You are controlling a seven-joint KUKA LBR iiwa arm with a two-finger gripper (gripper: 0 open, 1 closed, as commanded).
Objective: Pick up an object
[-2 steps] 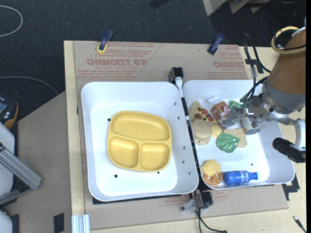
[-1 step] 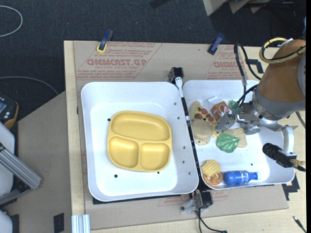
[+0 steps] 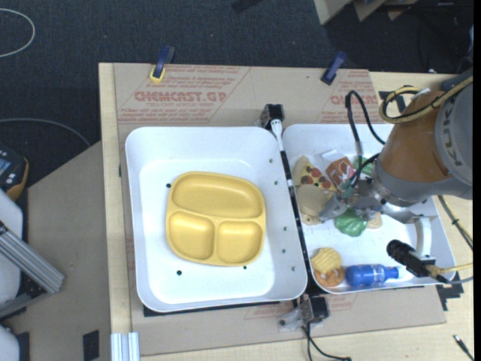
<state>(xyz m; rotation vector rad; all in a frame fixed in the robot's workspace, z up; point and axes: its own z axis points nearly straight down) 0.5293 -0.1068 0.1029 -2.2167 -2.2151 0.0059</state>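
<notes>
A green object (image 3: 349,222) is seen in the right bin (image 3: 443,235), just below the claw (image 3: 347,199); whether anything is gripped cannot be told. A straight descent should be preferred, so the pizza slice (image 3: 310,176) to the left is not disturbed.

Bright, even overhead light; soft glare on the left white bin (image 3: 143,201) around the yellow tray (image 3: 216,218); slightly soft focus overall.

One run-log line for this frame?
arm: over right bin | gripper: low among clutter, by green object | left bin: yellow tray
</notes>
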